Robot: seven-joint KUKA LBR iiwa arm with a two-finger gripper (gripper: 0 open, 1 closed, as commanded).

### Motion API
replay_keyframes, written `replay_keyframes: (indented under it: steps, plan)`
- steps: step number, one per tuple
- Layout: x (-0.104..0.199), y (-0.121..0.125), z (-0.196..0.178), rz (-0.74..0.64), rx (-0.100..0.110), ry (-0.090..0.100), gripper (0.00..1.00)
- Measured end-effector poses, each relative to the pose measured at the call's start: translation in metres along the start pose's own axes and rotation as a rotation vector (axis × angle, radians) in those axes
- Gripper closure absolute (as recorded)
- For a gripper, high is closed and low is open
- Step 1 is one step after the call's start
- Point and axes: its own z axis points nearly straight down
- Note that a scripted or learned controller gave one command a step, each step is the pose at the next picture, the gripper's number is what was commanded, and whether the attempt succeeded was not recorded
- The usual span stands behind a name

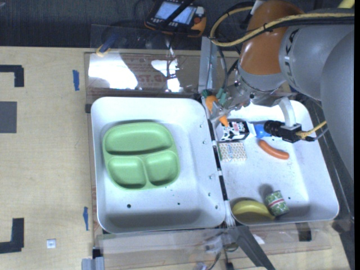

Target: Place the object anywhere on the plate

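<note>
My gripper [224,107] hangs over the right bin's [315,207] near-left corner, above a small orange-tipped item [211,103] by the wall; its grip state I cannot tell. That item looks light, rigid, narrow: take it mid-length. The green plate [140,153] lies in the left bin [112,218].

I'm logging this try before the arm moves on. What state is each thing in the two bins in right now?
Green plate: flat in the left bin, nothing on it.
Banana: lying at the right bin's near edge, touching the can.
Can: tipped on its side.
Sausage: lying flat, apart from the rest.
Patterned card: flat by the divider.
Hand: low over the right bin's far left corner.
</note>
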Motion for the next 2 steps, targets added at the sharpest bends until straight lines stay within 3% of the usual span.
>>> replay_keyframes:
  steps: [1, 2]
  plan:
    - [0.1059, -0.0102, 0.0478, 0.097, 0.003, 0.001, 1.00]
    - [0.1057, -0.0101, 0.0476, 0.097, 0.002, 0.001, 0.00]
